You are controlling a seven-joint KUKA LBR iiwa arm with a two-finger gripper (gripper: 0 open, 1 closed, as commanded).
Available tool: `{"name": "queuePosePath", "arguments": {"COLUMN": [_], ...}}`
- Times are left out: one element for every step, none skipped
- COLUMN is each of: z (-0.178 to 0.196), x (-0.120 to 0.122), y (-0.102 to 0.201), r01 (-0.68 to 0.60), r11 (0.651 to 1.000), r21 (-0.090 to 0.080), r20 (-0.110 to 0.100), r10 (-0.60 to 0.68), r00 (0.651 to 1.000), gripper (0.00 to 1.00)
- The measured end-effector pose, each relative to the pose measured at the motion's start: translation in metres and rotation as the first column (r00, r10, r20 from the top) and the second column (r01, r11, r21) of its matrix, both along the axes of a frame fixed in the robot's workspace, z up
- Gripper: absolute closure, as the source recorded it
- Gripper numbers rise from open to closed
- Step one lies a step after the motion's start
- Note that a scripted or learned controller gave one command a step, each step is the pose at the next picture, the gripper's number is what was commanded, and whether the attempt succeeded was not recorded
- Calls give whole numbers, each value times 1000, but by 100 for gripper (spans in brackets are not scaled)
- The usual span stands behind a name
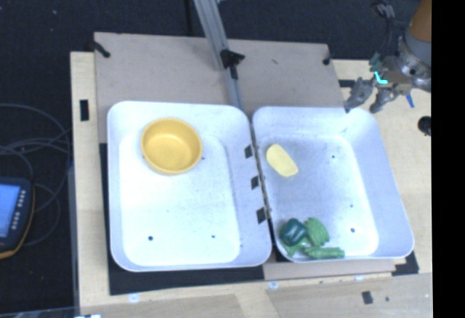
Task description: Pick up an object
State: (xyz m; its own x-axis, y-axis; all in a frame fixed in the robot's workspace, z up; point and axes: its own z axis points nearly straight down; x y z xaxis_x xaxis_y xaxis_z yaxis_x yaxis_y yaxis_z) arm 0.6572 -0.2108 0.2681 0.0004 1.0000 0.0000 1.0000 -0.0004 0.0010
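Two shallow white bins sit side by side on a pale bench, seen from above at a slant.

Left bin (131, 237): holds one yellow bowl (171, 145) in its upper left part, upright, mouth up, apart from the bin walls. Rest of the floor is bare white with a few small dark dots.

Right bin (363, 164): a yellow oval piece (281, 161) lies in the upper left of this bin, near the divider between the bins. At the lower edge, a cluster of green items (309, 237) — a darker teal-green block on the left, touching a lighter green lumpy one to its right, and a long thin green piece along the bin's bottom wall. Exact identity of these too small to tell.

Gripper (369, 99) is at the upper right of the frame, over the bench just beyond the top right corner of the right bin, well apart from every object. Its two fingers (355, 96) point down and left with a visible gap between them; spread, nothing between them. The arm's orange band (421, 15) shows at the right edge above it.

A grey metal pole (207, 8) runs diagonally from the top centre down to the junction of the bins. A brown board (160, 66) lies behind the bins. A handheld screen device (13, 211) with cables sits at the left edge on the dark floor.
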Motion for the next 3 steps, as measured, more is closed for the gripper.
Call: {"name": "queuePosePath", "arguments": {"z": [0, -50, -112], "x": [0, -6, -5], "y": [0, -9, -5], "r01": [0, 1, 0], "r11": [1000, 1000, 1000], "r21": [0, 0, 1], "r20": [0, -4, -5], "r10": [0, -1, 0], "r00": [1000, 1000, 1000], "gripper": [0, 0, 0]}}
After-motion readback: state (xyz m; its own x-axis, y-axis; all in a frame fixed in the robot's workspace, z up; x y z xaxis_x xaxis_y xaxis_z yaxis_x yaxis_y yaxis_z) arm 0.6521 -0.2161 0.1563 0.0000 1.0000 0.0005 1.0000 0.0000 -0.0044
